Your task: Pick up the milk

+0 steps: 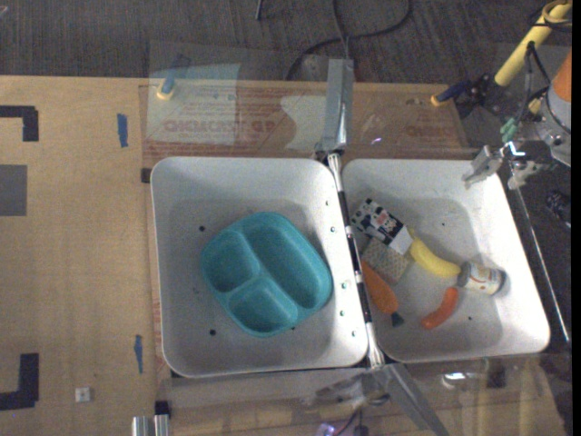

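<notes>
The milk (380,221) is a small carton with black and white cow patches. It lies tilted in the right bin (508,325), close to the bin's left wall. My gripper (502,163) hangs over the right bin's far right corner, well away from the milk, up and to its right. Its fingers stand apart with nothing between them. The grey arm with its orange band (563,94) comes in from the right edge.
Around the milk lie a yellow banana (432,261), a grey-brown block (387,261), an orange carrot (381,290), an orange-red piece (440,308) and a small can (484,281). A teal divided plate (265,273) sits in the left bin (182,198). Cables and a yellow tube (526,39) lie behind the bins.
</notes>
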### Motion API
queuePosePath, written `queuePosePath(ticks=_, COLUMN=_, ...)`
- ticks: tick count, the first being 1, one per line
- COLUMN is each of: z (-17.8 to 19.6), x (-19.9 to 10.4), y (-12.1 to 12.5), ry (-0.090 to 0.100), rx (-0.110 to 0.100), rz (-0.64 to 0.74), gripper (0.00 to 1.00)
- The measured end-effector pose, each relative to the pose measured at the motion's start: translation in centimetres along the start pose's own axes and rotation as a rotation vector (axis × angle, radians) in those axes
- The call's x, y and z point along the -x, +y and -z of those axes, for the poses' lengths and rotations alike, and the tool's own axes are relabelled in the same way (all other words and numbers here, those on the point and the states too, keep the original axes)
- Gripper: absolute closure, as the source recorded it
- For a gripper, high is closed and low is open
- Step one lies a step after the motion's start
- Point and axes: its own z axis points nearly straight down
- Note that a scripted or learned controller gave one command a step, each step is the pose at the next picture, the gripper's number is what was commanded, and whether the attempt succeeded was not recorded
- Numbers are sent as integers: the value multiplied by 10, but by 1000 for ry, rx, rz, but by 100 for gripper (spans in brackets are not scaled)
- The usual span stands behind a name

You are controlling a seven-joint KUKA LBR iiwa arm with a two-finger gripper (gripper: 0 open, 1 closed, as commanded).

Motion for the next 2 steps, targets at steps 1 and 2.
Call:
queuePosePath(ticks=1, z=-32, x=12, y=-66, ry=-1, rx=1, rz=19, gripper=0)
queuePosePath(ticks=2, z=-131, x=3, y=-115, ry=5, rx=5, rz=-27, gripper=0)
